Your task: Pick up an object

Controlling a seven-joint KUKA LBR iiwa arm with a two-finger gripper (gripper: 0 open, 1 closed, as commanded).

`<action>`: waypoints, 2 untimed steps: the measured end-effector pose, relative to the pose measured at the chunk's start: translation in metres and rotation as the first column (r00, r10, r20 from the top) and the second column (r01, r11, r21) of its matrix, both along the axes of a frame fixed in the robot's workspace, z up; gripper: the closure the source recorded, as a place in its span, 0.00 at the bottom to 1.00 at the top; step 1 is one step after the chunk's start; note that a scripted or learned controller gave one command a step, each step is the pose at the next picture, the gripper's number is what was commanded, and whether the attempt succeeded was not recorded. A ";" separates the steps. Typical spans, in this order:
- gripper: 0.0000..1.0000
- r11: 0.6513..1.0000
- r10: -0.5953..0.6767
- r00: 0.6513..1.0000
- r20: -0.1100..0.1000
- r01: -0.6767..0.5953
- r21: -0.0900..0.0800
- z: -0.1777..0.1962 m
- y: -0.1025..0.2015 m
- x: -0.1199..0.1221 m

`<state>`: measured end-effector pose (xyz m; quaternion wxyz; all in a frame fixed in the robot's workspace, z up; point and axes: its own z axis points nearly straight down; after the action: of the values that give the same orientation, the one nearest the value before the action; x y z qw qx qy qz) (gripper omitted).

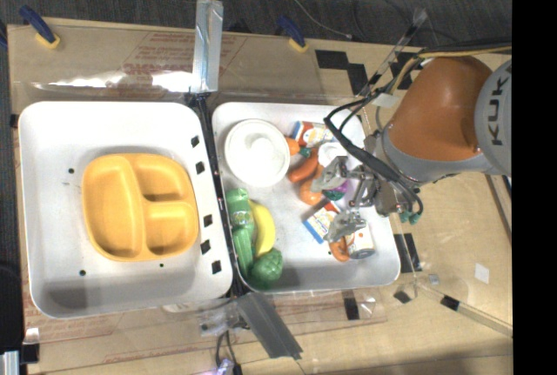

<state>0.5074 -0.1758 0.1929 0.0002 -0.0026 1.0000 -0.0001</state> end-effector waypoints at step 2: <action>0.00 1.000 0.006 1.000 0.003 -0.006 0.000 -0.100 -0.028 -0.024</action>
<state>0.4839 -0.2034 0.0930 0.0016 -0.0055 1.0000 -0.0001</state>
